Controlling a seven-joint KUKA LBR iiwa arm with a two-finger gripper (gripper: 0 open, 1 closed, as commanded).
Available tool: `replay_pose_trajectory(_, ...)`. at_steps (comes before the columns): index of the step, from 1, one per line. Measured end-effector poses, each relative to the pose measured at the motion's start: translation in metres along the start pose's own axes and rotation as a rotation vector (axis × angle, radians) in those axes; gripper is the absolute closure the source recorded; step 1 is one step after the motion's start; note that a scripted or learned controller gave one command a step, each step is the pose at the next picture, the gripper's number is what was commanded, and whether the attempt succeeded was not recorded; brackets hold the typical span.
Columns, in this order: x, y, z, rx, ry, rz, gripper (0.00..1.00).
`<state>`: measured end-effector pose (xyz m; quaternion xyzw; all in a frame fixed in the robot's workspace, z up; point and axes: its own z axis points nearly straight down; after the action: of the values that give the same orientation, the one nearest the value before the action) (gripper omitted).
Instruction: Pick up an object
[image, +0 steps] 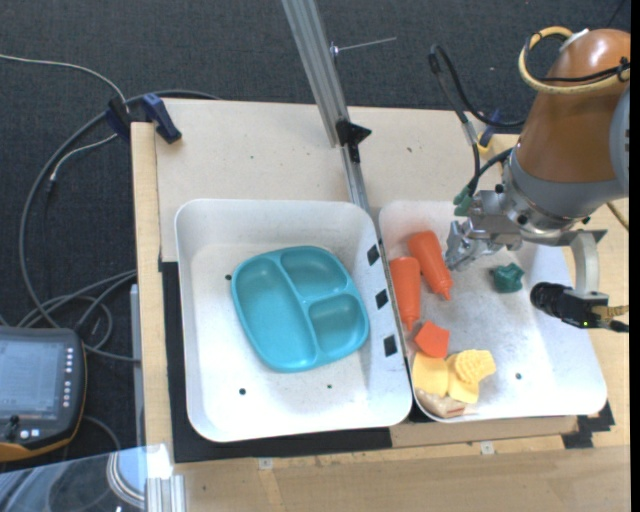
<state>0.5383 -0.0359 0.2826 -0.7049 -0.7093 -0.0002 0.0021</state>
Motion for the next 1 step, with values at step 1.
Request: replay_pose_trajectory(1,0.0536,-0.0111,0.0042,0.001,0.0,0.0,1.0)
